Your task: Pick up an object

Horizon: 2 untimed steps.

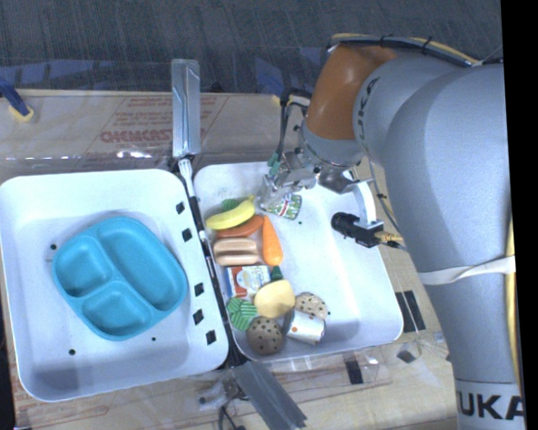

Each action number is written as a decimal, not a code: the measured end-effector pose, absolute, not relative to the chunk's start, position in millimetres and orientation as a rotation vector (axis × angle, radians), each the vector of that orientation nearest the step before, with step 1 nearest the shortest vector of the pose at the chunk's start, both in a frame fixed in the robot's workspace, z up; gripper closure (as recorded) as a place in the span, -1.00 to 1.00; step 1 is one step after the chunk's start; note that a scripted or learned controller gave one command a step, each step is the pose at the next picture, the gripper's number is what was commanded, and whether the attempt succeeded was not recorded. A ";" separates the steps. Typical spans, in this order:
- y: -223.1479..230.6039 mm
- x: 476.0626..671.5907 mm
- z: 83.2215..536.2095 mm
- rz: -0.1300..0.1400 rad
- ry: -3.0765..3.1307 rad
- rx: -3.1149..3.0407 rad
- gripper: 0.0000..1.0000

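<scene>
The gripper (pixel 283 183) is low in the far part of the right bin (pixel 364 276), just above a small white and green packet (pixel 284 205). Whether its fingers are open I cannot tell (the wrist hides them). The left bin (pixel 27 270) has a blue tray (pixel 118 278).

"UKA" on arm (pixel 471 243)

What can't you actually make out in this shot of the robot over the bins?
- Gripper, camera view: too small and cluttered to tell whether it is open, or holding the packet beneath.
- Carton, camera view: label too small to read, partly under the potato.
- Arm: cut off by the lower edge.
</scene>
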State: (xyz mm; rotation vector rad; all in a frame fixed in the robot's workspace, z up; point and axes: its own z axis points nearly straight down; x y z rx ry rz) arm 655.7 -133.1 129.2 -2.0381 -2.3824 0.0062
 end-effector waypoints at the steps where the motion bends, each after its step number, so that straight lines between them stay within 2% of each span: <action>1: -132.8 656.7 131.7 0.002 -2.385 -2.039 -1.00; 2: -144.9 554.6 91.1 0.005 -2.348 -2.080 -1.00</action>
